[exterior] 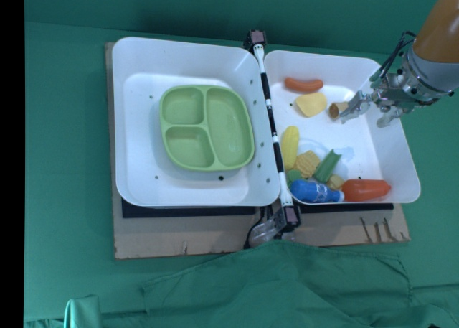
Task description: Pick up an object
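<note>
The right bin holds several toy foods: an orange sausage, a pale yellow wedge, a small tan piece, a yellow banana-like piece, a yellow waffled piece, a green stick, a blue bottle and a red-orange pepper. My gripper hangs over the bin's upper right part, open, with nothing between its fingers. Its left fingertip sits just right of the tan piece.
A green divided plate lies in the left bin. A black and white divider runs between the bins. Green cloth is bunched below the bench's front edge.
</note>
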`<action>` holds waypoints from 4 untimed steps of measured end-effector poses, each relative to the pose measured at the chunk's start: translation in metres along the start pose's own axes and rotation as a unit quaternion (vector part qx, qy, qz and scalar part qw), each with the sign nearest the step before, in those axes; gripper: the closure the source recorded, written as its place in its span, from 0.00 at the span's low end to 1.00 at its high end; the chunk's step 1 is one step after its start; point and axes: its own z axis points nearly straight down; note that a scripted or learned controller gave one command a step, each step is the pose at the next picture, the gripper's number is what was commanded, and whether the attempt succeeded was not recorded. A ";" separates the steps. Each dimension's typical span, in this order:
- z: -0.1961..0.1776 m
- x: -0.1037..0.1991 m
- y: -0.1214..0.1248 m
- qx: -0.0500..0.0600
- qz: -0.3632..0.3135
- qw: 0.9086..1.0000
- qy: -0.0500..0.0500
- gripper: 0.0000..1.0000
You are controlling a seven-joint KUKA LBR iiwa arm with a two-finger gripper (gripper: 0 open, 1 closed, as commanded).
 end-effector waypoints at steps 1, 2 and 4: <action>0.101 0.006 -0.005 0.000 0.000 1.000 0.000 0.00; 0.098 0.008 -0.053 -0.011 0.001 1.000 -0.003 0.00; 0.099 -0.005 -0.062 -0.009 -0.001 1.000 -0.001 0.00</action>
